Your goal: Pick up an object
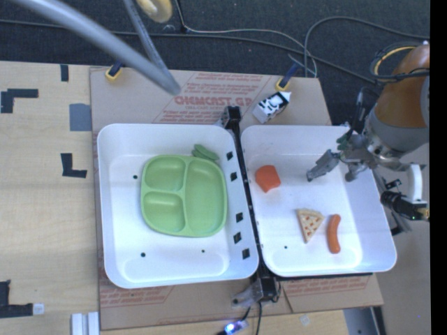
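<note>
On the desk, the left bin carries a green divided plate near its centre, with a small dark green piece touching the plate's rim at about one o'clock. A black clip strip runs along the seam where the two bins meet. In the right bin, an orange block sits toward nine o'clock of the bin floor. A pizza-slice toy lies toward six o'clock, and just beside it at its three o'clock lies an orange sausage, apart from the slice. The pincer hangs over the bin toward two o'clock, its fingers spread, one pointing toward the orange block, with nothing between them.
</note>
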{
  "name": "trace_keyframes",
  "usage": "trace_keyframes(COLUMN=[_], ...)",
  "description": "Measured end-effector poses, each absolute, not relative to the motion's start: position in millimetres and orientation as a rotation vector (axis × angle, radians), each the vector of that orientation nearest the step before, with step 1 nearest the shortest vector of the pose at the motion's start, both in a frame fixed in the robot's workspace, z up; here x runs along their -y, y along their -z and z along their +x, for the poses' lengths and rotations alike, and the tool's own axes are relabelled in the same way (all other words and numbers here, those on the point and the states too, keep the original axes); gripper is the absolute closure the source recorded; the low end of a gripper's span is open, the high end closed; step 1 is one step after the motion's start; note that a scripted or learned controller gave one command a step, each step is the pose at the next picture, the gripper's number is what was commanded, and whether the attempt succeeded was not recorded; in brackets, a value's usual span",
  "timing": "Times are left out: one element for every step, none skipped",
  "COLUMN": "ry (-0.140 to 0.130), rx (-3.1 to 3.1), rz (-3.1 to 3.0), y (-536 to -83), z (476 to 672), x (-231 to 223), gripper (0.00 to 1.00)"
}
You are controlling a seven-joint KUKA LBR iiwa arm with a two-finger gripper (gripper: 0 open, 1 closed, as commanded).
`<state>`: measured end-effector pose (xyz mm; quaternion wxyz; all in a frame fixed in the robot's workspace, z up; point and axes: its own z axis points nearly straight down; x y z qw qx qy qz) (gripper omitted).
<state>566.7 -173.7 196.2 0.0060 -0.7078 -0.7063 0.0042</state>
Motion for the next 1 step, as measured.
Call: trace_keyframes(ry=[-0.002], rx=[2.222], rz=[-2.219], y=[-203.1], z=[569.9], x=[173.5], gripper=[0.0])
